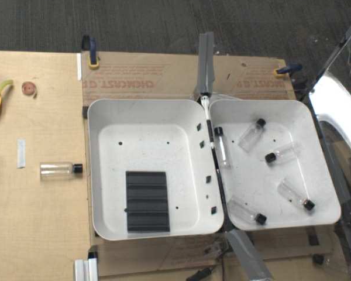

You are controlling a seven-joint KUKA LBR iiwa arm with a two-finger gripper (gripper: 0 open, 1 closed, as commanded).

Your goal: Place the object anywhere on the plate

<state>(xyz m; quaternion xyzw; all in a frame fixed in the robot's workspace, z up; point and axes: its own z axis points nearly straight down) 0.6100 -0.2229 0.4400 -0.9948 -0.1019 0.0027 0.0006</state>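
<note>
Camera view: black ridged plate (146,201) lying flat in the left bin (105,157), near its front wall, bare on top. Five clear vials with black caps scattered in the right bin (304,122), all on their sides, well apart from the plate:
- one near the back (250,136)
- one mid-bin (281,153)
- one front right (293,192)
- one front left (244,208)
- one along the divider wall (221,148)

Gripper state: cannot tell.

Judged step: pick not yet made. Best to:
- go for the mid-bin or back vial, clear of the walls
- close across the vial's width, not along it, since round glass is likely to roll or squirt out
- lift clear over the divider
- set down low, along the plate's ridges, to stop rolling

Spare vial on the bench (58,168), outside the bins.
</note>
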